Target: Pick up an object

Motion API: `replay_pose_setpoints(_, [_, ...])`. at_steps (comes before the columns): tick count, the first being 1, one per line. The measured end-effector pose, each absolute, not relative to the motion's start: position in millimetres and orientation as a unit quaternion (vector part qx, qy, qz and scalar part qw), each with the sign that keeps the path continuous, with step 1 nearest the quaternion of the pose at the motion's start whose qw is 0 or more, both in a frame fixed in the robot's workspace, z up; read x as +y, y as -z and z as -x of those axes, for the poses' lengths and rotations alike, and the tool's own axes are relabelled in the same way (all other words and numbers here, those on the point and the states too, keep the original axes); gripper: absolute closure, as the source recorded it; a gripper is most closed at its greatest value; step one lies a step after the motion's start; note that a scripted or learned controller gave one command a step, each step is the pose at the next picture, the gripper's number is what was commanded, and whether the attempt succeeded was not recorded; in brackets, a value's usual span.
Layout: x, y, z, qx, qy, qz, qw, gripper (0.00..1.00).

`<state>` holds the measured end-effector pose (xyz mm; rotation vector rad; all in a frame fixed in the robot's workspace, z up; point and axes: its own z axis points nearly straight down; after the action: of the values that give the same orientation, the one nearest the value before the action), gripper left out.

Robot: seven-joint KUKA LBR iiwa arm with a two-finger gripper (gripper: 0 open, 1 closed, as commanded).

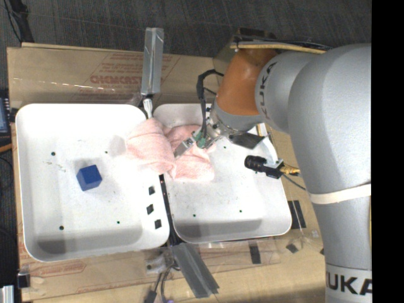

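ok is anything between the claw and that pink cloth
Nothing visible. The claw is right down at the pink cloth, which drapes over the divider between the two bins; the blue cube sits well off in the left bin.

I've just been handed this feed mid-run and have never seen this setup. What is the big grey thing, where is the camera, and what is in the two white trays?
The big grey shape is a robot arm, with an orange band above its wrist. It reaches in from the right of the picture. The camera is fixed above the bench and looks down at a slant. The arm's tip, a two-finger gripper, is down over a pink cloth that lies draped across the wall between the two white bins. I cannot tell whether it has hold of the cloth. The left bin holds a small blue cube. The right bin holds part of the cloth.
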<state>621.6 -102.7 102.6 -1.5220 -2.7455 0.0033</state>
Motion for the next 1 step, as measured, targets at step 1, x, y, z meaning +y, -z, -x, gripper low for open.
replay_pose_setpoints(1, [-102.7, -102.6, -621.6, -0.875, -0.0010, 0.485, 0.001, 0.00])
